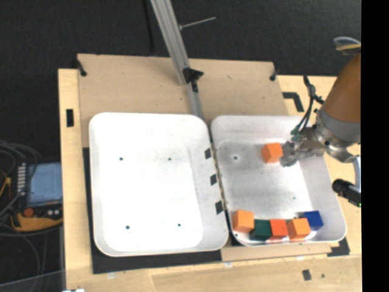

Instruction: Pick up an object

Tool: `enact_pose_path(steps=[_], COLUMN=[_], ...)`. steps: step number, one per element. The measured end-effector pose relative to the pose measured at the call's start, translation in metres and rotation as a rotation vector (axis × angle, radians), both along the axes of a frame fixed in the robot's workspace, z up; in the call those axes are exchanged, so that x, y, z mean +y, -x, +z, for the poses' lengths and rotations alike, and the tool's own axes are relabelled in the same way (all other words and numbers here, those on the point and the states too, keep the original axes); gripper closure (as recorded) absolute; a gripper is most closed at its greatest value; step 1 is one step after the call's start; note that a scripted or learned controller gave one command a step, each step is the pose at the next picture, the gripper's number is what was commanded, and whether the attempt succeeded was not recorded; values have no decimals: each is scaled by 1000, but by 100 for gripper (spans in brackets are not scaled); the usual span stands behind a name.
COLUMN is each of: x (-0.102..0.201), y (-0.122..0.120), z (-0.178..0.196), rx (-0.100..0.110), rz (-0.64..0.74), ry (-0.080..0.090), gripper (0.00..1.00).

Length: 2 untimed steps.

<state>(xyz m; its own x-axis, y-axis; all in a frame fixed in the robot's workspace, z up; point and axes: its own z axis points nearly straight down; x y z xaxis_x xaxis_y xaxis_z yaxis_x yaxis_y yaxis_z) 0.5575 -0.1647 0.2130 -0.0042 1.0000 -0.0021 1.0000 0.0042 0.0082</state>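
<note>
Nearest us, along the front wall of the right bin (316,181), we see a row of blocks: an orange block (244,219), a green block (262,229), an orange-red block (278,227), another orange cube (298,227) and a blue block (312,218), packed side by side. At the gripper (289,154) we cannot tell how its tips stand; it sits low over the right bin, just beside a lone orange cube (272,152) in the bin's far half, seemingly touching its right side. Outward, we see the arm (343,105) entering from the right. Beyond lies the left bin (103,132), on the wooden bench (134,78).
</note>
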Motion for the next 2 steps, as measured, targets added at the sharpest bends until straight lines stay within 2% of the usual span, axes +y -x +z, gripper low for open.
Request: enact_pose_path(steps=[1, 2], x=[-1, 60], y=[-1, 8], z=[19, 18], rx=[4, 7], rz=[3, 3], ry=[-2, -3], gripper=[100, 100])
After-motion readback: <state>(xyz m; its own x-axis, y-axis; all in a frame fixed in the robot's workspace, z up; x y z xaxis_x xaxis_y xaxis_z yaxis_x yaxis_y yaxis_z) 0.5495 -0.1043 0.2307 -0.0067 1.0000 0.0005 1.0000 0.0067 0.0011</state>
